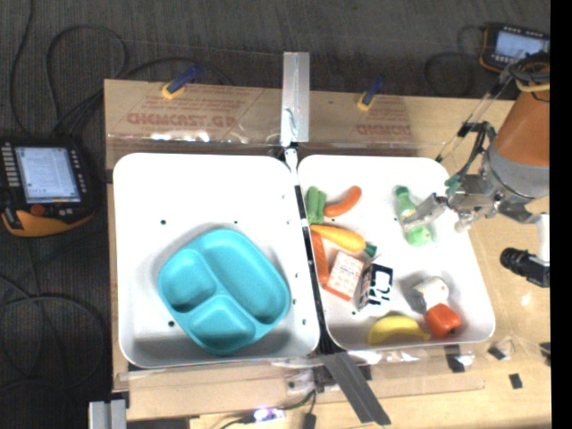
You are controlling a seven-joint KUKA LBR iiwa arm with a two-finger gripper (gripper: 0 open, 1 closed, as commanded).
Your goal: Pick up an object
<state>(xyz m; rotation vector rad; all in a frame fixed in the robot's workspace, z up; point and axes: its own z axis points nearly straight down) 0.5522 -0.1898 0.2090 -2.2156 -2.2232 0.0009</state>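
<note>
Yellow banana (396, 329), red block (442, 319), arm (518, 155) above

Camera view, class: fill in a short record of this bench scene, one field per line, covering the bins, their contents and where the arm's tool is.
left bin: holds a blue divided tray
right bin: holds toy food and small packets
near divider: orange carrot, red-orange sausage shape, green pod
front of right bin: yellow banana, red and white piece
middle: orange and white packet, black and white card
green bottle: far right part of right bin
tool: over the right bin's far right edge, beside the green bottle
</note>
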